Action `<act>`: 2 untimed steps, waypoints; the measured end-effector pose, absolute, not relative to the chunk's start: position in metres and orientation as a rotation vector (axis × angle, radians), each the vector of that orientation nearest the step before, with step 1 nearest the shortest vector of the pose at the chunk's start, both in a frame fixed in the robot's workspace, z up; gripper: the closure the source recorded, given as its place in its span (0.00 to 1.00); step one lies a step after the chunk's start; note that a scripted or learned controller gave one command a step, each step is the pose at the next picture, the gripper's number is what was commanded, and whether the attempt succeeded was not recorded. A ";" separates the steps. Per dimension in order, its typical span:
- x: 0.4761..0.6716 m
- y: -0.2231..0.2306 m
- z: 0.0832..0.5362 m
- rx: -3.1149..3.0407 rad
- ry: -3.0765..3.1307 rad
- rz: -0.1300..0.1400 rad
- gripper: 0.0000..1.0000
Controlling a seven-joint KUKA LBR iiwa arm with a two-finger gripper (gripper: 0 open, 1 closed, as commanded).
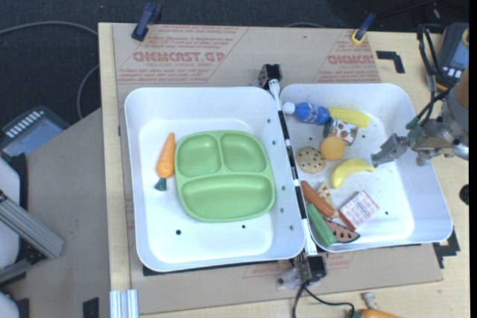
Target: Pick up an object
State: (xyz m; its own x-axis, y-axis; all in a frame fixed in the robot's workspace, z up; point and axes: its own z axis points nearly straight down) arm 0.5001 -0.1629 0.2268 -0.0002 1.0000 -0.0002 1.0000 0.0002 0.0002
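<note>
Nothing grabbed yet: my pincer (387,151) hangs spread and empty just right of the curved yellow plastic banana (349,172)

We see a bench (223,52) covered in printed cardboard, bearing two white bins side by side: left bin (141,160), right bin (425,205).

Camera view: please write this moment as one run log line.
claw: over right bin, near banana | holding: nothing seen | left bin: green plate, carrot | pick: not done
</note>
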 end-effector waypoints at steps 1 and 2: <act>0.524 -0.128 0.129 2.222 2.224 -0.002 0.00; 0.542 -0.098 0.084 2.223 2.224 -0.001 0.00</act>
